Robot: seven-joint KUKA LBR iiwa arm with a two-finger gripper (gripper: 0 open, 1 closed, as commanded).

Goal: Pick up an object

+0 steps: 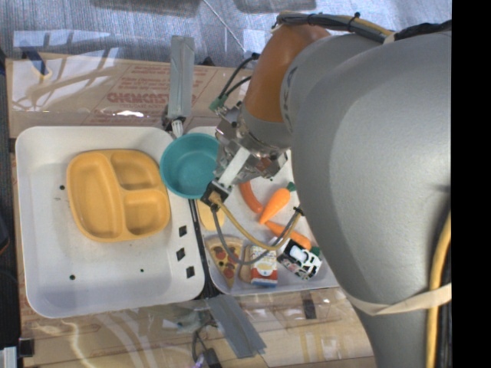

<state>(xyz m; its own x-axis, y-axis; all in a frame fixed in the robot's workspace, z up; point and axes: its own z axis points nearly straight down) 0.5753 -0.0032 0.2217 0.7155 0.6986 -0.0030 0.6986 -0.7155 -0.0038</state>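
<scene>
A teal bowl (189,168) sits over the divide between the two bins, its rim overlapping the right edge of the left bin (46,282). My gripper (221,158) is right against the bowl's right side, under the orange wrist band. Whether it grips the bowl is hidden by the wrist. In the right bin (219,286) lie an orange carrot (276,203), a curved orange piece (250,197), a pizza slice toy (225,256), a small carton (265,271) and a black-and-white toy (301,264).
A yellow divided plate (116,194) lies in the left bin's upper half. The arm's grey body covers most of the right bin. A grey bar (181,75) stands behind the bins, on cardboard.
</scene>
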